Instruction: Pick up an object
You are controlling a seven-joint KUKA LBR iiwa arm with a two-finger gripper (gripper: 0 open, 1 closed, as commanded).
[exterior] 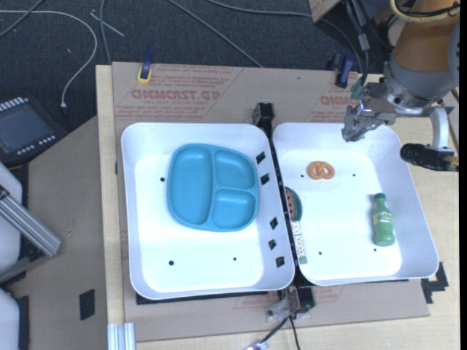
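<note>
Left bin [146,268]: blue plate [213,187], rounded, three compartments, lying flat. Right bin [408,195]: green bottle [381,221] with pale label near right wall, lying on its side; small orange-brown pretzel [320,170] toward the far edge, well apart from bottle. Gripper [355,131] hovers above the bin's far edge, holding nothing; finger spread cannot be told.

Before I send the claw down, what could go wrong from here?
The claw hangs over the right bin's far rim, not over any object; a straight descent may strike the rim. The pretzel lies flat and may be hard to pinch. The bottle lies on its side and could roll away.
</note>
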